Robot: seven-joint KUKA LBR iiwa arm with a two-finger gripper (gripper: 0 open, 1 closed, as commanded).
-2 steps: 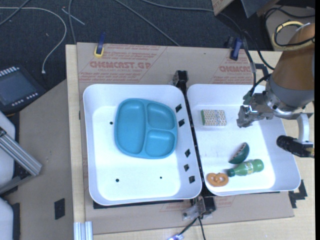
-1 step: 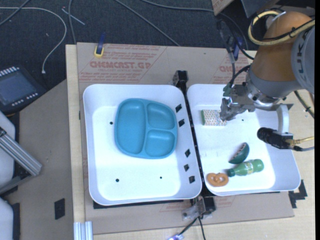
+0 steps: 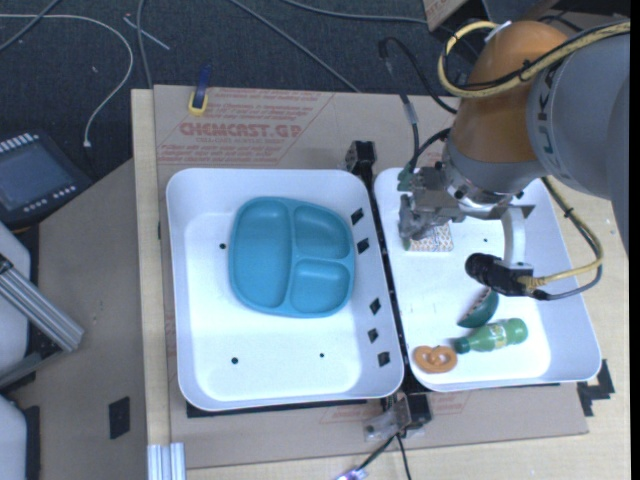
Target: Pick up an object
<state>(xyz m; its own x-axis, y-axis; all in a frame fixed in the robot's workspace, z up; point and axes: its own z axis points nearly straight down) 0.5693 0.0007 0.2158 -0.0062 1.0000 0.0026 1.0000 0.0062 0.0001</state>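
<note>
Left bin (image 3: 190,268): one blue divided plate (image 3: 292,256), lying flat toward the far side. Right bin (image 3: 560,358): small patterned packet (image 3: 433,238) at the far left, directly beneath the gripper (image 3: 418,220); teal curved piece (image 3: 481,310), green bottle (image 3: 492,336) on its side and pretzel (image 3: 435,358) grouped along the near edge. Gripper: lowered over the packet at its far-left edge, fingers' state cannot be told from this angle, nothing visibly held.
</note>
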